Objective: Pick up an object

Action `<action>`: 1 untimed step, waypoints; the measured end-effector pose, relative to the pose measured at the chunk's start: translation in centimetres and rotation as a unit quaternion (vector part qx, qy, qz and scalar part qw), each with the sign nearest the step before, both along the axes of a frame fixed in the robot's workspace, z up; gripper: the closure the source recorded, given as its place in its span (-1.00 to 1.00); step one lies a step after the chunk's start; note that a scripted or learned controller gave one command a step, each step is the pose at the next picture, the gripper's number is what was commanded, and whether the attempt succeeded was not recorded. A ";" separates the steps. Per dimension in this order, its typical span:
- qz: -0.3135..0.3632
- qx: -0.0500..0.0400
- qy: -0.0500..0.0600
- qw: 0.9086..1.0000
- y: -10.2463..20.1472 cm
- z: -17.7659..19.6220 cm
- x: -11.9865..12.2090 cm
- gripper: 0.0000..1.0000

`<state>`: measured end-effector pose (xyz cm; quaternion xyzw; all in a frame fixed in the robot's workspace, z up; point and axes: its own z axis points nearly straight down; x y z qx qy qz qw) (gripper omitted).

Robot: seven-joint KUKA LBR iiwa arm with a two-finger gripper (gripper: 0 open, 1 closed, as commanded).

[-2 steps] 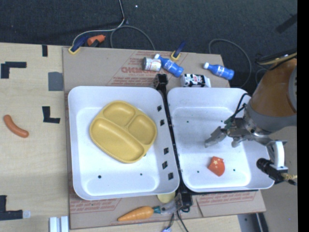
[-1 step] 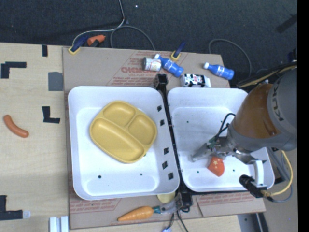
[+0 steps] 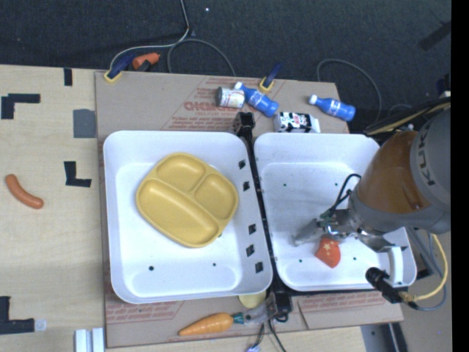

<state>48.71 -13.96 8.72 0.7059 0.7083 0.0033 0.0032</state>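
Note:
A small red object, perhaps a toy strawberry, lies on the floor of the right bin near its front wall. My gripper reaches in from the right and hangs low over the bin floor, just above and left of the red object, very close to it. The view does not settle whether they touch. The grey arm with its orange band covers the right part of this bin.
A yellow divided plate lies in the left bin. A toy carrot lies in front of the bins and a toy sausage far left. Blue bottles and a small black-and-white box lie behind the bins.

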 end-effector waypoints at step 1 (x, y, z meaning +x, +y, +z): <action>0.001 -0.002 0.000 1.000 1.2 0.0 9.2 -1.00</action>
